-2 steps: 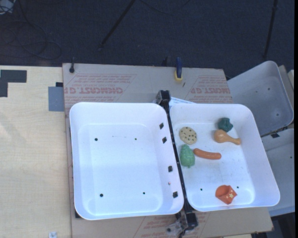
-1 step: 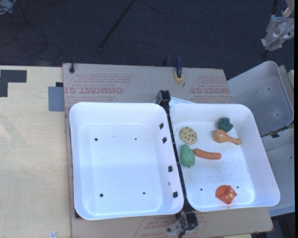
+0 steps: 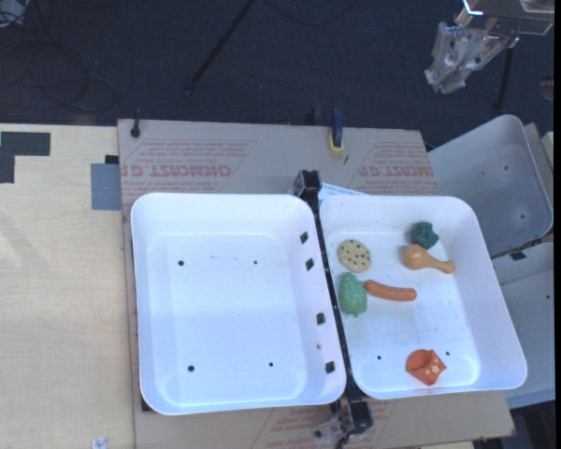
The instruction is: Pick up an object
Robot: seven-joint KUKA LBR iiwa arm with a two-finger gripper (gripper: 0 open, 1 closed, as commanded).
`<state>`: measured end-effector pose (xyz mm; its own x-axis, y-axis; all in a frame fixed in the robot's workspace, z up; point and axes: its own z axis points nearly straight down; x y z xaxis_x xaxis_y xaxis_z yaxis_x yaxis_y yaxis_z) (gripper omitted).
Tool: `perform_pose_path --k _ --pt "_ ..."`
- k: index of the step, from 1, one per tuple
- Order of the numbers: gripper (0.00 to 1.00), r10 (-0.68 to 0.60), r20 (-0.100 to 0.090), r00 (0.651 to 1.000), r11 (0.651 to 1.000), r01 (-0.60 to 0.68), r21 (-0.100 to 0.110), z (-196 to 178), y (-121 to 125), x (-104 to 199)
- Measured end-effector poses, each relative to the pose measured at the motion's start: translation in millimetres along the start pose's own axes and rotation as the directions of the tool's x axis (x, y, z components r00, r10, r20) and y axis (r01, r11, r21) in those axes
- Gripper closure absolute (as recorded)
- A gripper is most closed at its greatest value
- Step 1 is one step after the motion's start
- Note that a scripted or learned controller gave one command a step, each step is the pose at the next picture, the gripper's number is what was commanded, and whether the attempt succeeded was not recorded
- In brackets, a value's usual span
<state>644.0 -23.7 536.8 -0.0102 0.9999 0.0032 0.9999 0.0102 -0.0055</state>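
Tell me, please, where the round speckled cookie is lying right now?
The round speckled cookie lies in the right white bin, near its upper-left corner, just above the green leafy vegetable and beside the bins' dividing edge.

My 2 bins (image 3: 226,223) look like smooth, slightly glossy white plastic. Under them lies a matt brown cardboard sheet (image 3: 215,157) with red print, on a pale wood-grain bench (image 3: 47,288). The toy carrot (image 3: 391,291), green pepper (image 3: 352,295) and red box (image 3: 425,366) look like smooth plastic. My gripper (image 3: 458,59) looks like dull grey metal.
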Motion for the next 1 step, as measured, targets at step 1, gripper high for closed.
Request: perform_pose_path --k 1 --pt "1.0 -0.001 0.001 1.0 1.0 0.001 0.001 0.4 -9.3 102.3"
